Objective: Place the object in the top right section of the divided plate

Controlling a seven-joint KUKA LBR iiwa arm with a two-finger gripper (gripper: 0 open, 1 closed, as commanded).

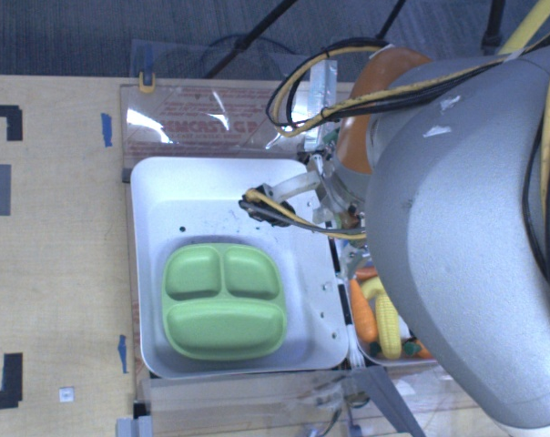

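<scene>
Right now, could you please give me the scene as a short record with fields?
left bin: white, holds the divided plate
divided plate: green, three sections, lying flat
right bin: carrot and corn at its left edge
arm: reaches over the bins' shared edge, covering much of the right bin

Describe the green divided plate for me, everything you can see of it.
The divided plate is pale green, matte, plastic-looking, round-cornered. Ridges split it into two small far sections and one wide near section, all bare. It lies flat, right way up, on the floor of the left white bin, toward its near edge, touching nothing else.
</scene>
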